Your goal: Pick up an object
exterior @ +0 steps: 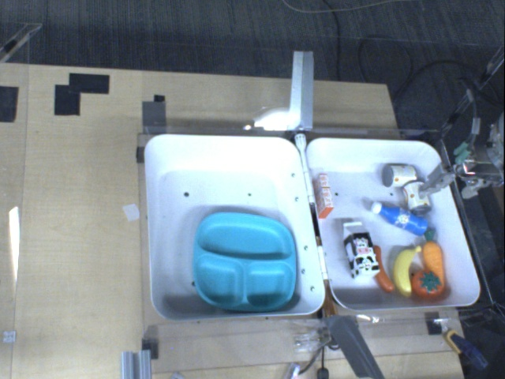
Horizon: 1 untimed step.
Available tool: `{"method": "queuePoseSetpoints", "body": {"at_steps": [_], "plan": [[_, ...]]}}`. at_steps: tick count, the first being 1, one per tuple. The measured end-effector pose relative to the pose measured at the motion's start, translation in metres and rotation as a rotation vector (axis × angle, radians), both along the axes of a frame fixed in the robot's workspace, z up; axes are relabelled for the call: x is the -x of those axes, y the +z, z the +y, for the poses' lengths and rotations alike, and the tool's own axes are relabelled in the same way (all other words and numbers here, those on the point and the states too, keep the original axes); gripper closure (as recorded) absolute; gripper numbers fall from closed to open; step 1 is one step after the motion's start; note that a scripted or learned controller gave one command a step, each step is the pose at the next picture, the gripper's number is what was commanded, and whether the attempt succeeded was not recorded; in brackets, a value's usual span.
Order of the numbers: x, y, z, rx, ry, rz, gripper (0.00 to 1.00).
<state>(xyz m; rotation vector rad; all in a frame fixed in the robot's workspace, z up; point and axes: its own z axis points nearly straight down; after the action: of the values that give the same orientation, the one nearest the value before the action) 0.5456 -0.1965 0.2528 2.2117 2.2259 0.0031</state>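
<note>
In right bin (347, 152), far-right side: gripper (416, 198) down low, just above blue bottle (401, 218). Finger state: cannot tell, too small/blurred. Nothing visibly held. Grey cylinder (397, 174) just beside wrist. Near front rim: banana (403, 270), carrot (433, 260), tomato (427, 284), b/w carton (360, 251). Orange box (323, 195) along divider. Left bin (170, 164): blue compartment tray (245, 260).

Bright, even overhead light; glare patch on bench (272, 120) behind bins; soft shadows; slightly soft focus.
</note>
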Motion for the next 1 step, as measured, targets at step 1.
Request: {"method": "queuePoseSetpoints", "body": {"at_steps": [1], "plan": [[0.0401, -0.1638, 0.0456, 0.0, -0.103, -0.009, 0.0]]}}
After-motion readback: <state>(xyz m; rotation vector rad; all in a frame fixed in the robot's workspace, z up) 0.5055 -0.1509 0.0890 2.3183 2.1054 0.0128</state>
